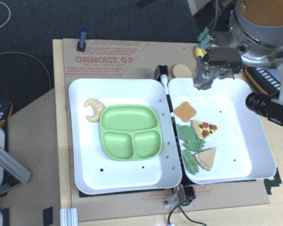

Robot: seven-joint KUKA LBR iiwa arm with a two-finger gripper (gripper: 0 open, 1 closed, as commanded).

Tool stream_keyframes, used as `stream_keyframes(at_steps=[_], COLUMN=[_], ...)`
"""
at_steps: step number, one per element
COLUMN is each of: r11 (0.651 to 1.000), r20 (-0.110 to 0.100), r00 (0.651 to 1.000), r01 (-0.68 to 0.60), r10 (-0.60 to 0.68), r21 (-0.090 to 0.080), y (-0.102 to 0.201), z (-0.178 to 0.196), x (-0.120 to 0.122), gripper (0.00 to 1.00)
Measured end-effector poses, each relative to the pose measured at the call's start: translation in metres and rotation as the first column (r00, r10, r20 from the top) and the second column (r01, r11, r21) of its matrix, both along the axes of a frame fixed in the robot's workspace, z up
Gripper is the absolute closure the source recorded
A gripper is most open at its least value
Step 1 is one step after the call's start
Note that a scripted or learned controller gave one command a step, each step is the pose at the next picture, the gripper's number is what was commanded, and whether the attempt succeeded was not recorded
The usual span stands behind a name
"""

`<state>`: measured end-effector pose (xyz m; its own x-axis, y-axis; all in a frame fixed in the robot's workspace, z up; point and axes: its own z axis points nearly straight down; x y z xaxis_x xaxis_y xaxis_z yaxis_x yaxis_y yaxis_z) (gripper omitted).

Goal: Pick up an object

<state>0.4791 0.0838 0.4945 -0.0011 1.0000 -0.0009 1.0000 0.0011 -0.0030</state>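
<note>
- Orange-brown cracker-like square (pixel 185 111) lies flat in right bin (pixel 236 126), far-left part, nearest the gripper (pixel 203 81); likeliest pick target imo.
- Just near of it: pizza slice (pixel 205 128), green leafy pieces (pixel 188 138), tan wedge (pixel 205 158), all clustered along the bin's left side, some touching or overlapping.
- Left bin (pixel 85 126) holds green divided plate (pixel 130 132) and croissant (pixel 93 109), just left of plate at its far corner.
- Gripper hangs over far-left edge of right bin, above the items, nothing seen in it. Open or closed: cannot tell, too dark and foreshortened.
- To do it well: come straight down on the square, which sits a bit apart from the cluster; straddle its edges, avoid bin wall and divider. Flat thin piece, so prob hard to get under.
- Round tan thing (pixel 181 70) beyond bins, partly hidden; arm's upper part cut off by frame.
</note>
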Motion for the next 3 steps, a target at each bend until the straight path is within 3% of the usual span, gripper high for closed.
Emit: stream_keyframes(at_steps=[1, 2, 3], r11=[1.0, 1.0, 1.0], r20=[-0.008, -0.001, -0.009], r00=[1.0, 1.0, 1.0], r01=[0.004, -0.009, 0.001], r10=[-0.004, 0.009, -0.001], r21=[-0.002, 0.002, -0.002], y=[-0.013, 0.085, 0.097], z=[-0.097, -0.114, -0.244], x=[-0.001, -0.001, -0.002], gripper=[1.0, 1.0, 1.0])
